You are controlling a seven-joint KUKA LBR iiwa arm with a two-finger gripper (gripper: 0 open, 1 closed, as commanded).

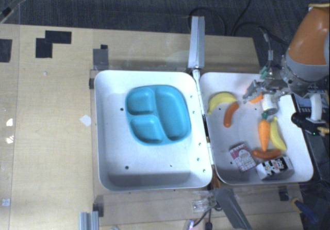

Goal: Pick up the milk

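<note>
Gripper (266, 91) first: it hangs over the far right part of the right bin (222, 140), at the end of the arm (308, 43) with its orange band. From this slanted view I cannot tell whether it is set wide or narrow, since the metalwork there blurs into a small white and orange clutter just under it. I see nothing I would call held.

The milk (274, 167), as I read it, is the small white carton with black patches. It lies in the near right corner of the same bin, close to the near rim. From the tool it lies toward the camera, almost straight down the picture and only slightly to the right, well apart from it. The carton seems to be on its side, long axis running roughly left to right across the view with a slight tilt. I judge the wrist would need to close across the short way.

Between tool and milk lie a carrot (264, 133) and a banana (278, 136) side by side, then a red sausage (267, 154) just beside the carton's far edge, perhaps touching it. A pink carton (241, 155) lies just to its left. I think that crowding is the main risk in the descent.

The left bin (111, 120) holds a blue tray (157, 113).
</note>
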